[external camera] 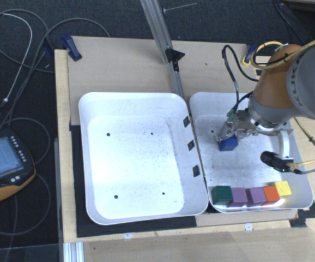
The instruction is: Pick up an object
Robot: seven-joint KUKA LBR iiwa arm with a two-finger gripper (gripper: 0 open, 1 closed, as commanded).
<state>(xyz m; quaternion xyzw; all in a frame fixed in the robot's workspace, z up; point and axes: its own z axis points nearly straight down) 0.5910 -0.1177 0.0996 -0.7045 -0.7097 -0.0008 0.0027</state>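
left bin: white, shallow, speckled with dark flecks – set on the bench just beside the other bin
right bin: white too, blocks lined up along its near wall
green block: parked at the left end of that row
purple blocks: two, touching, right next to the green one
orange block: next in line
yellow block: at the right end
pendant: left on the dark floor, cables looped around – screen facing up
blue clamp: seen at the bench's far left corner
metal pole: slanted in from the top

Arm cut off at right edge; blue block's top perhaps hidden.
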